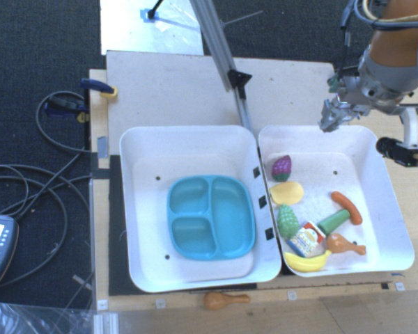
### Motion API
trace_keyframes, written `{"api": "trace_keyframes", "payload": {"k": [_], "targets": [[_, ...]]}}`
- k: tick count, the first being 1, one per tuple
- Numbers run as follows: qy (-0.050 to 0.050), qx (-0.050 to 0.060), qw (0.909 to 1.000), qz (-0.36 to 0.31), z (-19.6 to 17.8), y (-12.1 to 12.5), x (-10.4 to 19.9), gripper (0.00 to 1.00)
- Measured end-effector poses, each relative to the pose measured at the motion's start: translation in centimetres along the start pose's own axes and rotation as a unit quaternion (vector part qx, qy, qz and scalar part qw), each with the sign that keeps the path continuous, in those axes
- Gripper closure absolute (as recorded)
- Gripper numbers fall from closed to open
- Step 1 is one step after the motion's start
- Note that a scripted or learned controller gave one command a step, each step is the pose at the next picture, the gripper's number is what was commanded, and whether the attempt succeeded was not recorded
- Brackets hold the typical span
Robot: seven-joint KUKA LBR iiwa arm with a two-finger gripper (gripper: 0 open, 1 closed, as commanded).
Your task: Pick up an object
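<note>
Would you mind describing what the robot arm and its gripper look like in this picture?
The arm is a rounded grey body with a broad orange band above the wrist. Dark cables, one of them yellowish, loop around its upper part. Below the band sits a grey metallic wrist section with small fittings, tapering to a compact silver-grey gripper. A white bracket with a black part juts out beside it.

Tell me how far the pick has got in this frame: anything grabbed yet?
Nothing looks picked yet. The gripper hangs above the far rim of the right bin, with no object visible between its fingers. The toy foods, including the purple grapes, orange sausage and banana, lie in that bin. Left to do: descend onto one item, close on it and lift.
</note>
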State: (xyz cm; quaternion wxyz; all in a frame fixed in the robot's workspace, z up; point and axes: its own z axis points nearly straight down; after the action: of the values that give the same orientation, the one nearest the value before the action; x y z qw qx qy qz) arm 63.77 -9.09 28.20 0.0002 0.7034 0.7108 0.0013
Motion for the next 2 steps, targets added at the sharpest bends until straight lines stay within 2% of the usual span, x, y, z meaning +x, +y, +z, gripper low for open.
{"api": "trace_keyframes", "payload": {"k": [2], "targets": [[0.000,0.001,1.0000,0.001,0.8,-2.4,9.2,1.00]]}}
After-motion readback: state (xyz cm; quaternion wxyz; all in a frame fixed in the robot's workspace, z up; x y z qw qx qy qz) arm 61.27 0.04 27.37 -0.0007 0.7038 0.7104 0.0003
